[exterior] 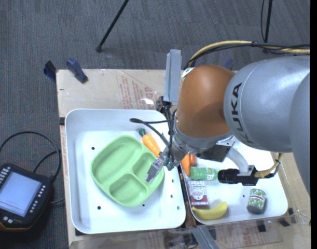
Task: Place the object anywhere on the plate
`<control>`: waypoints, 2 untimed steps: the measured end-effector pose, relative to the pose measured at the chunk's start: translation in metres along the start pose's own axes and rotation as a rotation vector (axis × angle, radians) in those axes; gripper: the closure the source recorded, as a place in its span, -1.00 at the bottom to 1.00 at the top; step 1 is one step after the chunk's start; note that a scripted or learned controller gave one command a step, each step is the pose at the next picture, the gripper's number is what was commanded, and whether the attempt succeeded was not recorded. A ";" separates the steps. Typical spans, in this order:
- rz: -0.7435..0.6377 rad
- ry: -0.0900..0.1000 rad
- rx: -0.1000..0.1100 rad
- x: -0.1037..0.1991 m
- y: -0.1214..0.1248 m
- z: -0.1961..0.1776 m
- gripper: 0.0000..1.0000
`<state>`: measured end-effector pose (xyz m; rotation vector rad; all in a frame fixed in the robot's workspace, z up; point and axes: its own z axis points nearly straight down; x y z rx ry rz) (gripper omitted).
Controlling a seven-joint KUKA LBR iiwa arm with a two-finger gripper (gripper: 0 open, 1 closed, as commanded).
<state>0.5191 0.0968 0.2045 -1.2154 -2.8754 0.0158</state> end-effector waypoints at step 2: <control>0.007 0.004 0.004 -0.002 -0.001 -0.006 -1.00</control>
